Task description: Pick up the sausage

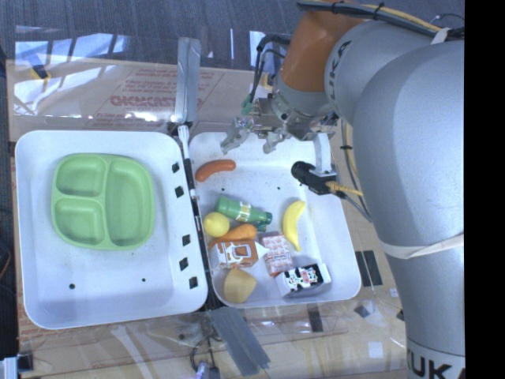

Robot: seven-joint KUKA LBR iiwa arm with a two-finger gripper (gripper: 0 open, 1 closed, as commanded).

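over on the left there's the left white bin (31,235), and all it's got in it is a green divided plate (102,201) with three compartments, sitting toward the upper left part of the bin floor. moving right past the divider between the bins you hit the right white bin (341,235), which is where all the play food is. the sausage (215,169) is lying flat near the upper left corner of that bin, close to the left wall and a bit apart from everything else. below it there's a green bottle (242,211) lying on its side, then a lemon (216,224) right under the bottle's left end, with a carrot (235,233) touching the lemon's right side. under those is a small orange and white carton (236,253), and below that a potato (239,284) near the bottom edge. a bit further right there's a pale snack packet (277,254), a black and white milk carton (303,278) toward the lower right, and a banana (293,222) standing more or less up and down near the right wall. the gripper (254,137) hangs over the top edge of the right bin, above and to the right of the sausage, fingers spread apart with nothing between them. the grey arm (410,133) with its orange band comes in from the right side.
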